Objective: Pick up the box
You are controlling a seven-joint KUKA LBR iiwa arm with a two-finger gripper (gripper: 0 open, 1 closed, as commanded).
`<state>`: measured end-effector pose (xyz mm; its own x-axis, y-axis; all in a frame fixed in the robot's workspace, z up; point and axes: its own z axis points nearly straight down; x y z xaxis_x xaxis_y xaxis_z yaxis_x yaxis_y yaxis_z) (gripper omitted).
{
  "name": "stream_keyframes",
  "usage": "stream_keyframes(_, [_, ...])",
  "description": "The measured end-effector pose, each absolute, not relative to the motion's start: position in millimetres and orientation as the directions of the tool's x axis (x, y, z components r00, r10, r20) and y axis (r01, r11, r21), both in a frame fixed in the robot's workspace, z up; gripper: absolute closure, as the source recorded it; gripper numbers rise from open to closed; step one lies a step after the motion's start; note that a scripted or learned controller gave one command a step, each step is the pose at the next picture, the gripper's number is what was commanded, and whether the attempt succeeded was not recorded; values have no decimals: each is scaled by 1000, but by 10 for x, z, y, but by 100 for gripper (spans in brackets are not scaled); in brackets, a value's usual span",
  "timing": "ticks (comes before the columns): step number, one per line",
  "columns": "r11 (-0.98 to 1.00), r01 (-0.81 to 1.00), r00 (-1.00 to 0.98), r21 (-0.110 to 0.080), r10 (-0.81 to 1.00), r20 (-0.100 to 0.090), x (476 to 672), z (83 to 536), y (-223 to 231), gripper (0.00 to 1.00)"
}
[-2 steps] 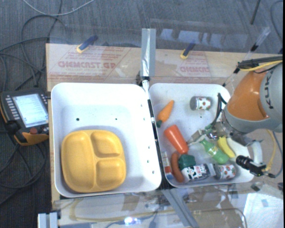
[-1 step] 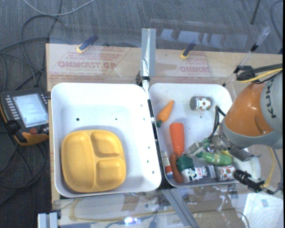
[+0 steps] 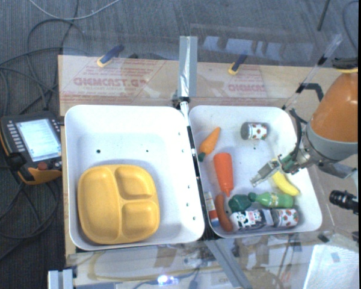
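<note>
Camera view from above takes in two shallow white bins side by side on the tabletop (image 3: 72, 83). The left white bin (image 3: 108, 128) carries a yellow plastic tray with three compartments (image 3: 118, 203), sitting toward its front left corner. The right white bin (image 3: 262, 114) is the crowded one. A small orange carrot (image 3: 209, 139) lies tilted near the divider, and a larger orange-red carrot-shaped piece (image 3: 223, 172) lies just in front of it. A little grey can with red dots (image 3: 254, 131) rests on its side near the back. A yellow banana (image 3: 286, 184) lies toward the right wall, and a green bottle (image 3: 262, 200) lies flat beside it. Along the front wall sits the box, a small carton with black-and-white cow patches and a red end (image 3: 265, 218), lying on its side, just in front of the green bottle.

Reaching in from the right, the grey arm with its orange band (image 3: 336, 110) hangs over the right bin. Its jaws (image 3: 269, 171) look slightly spread with nothing between them, just beside the banana and apart from the carton.
</note>
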<state>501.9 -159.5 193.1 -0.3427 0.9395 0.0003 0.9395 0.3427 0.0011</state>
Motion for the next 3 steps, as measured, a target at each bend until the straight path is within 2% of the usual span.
stream_keyframes(1, [359,933,-359,12,933,-9,5693,905,-1075,0])
stream_keyframes(2, [359,933,-359,14,933,-7,5700,1005,-1065,100])
stream_keyframes(3, [275,961,-275,-2,961,-1,6105,1834,-271,100])
